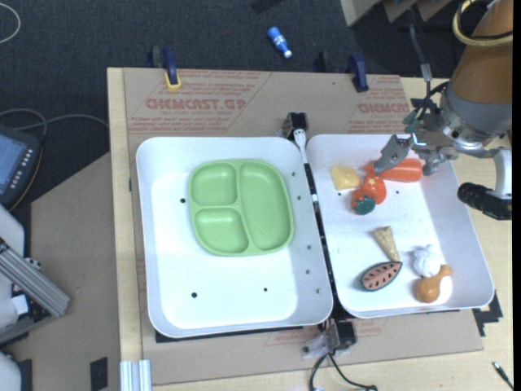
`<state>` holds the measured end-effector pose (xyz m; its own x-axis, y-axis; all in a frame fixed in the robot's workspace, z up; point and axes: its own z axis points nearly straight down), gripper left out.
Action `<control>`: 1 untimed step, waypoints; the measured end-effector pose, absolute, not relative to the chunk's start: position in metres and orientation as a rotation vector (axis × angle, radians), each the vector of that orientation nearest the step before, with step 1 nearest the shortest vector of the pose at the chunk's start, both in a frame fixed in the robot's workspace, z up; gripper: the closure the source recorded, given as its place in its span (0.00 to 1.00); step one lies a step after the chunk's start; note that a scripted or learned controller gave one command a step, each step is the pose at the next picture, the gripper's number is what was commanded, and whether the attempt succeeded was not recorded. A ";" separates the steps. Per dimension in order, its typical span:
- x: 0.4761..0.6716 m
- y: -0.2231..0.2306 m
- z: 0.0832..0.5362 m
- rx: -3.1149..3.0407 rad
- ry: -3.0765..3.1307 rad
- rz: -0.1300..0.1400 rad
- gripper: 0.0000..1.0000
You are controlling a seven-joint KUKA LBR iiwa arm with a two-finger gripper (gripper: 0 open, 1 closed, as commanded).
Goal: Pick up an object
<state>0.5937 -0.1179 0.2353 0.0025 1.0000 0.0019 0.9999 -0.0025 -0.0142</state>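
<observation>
From the overhead camera I see the desk (244, 96) covered with a brown cardboard sheet printed in red, and two shallow white bins sitting side by side on it. The left bin (163, 300) carries a pale green divided plate (242, 207) with three compartments, lying flat a little above the bin's middle.

The right bin (464, 243) holds all the small things. Near its upper left lies a yellow wedge-shaped piece (345, 177). Just right of that is a red-orange tomato-like toy with a green end (367, 194), and above and to the right of it a long orange-red piece (401, 169) that looks like a carrot or pepper; the two touch or nearly touch. Lower down, around the middle of the bin, is a tan cone (386, 241). Below it lies a dark oval piece with a reddish face (380, 276). At the lower right sit a small white object (423, 260) and, just beneath it, an orange-brown drumstick-shaped toy (431, 284).

My arm comes in from the right, grey with the orange band high in the corner. The gripper (404, 147) is down over the upper part of the right bin, right at the long orange-red piece, with a grey finger reaching toward its left end. I cannot tell from this angle whether the fingers are released or clenched, nor whether they actually have that piece between them.
</observation>
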 end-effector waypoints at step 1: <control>0.596 -0.118 0.243 -2.221 -2.221 0.001 0.00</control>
<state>0.5962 -0.1178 0.2426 -0.0002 1.0000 0.0000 1.0000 0.0002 -0.0009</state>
